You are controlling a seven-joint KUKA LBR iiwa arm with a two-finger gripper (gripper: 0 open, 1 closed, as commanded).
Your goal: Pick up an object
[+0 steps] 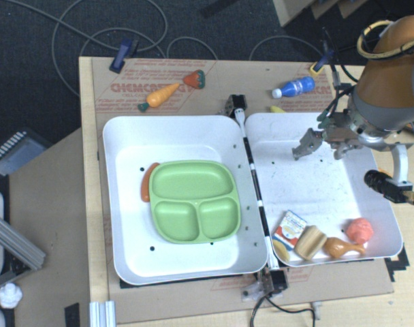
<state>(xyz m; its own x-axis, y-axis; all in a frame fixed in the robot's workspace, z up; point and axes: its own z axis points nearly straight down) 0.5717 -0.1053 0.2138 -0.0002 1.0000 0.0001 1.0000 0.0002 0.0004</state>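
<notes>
Inside left bin, green divided tray.

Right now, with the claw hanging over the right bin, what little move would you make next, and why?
Probably swing toward the bin's near edge and lower. The gripper hangs open over bare floor in the right bin, gripping nothing. The pickable things, a small carton, a bread-like toy and a pink toy, sit clustered along that near edge.
</notes>
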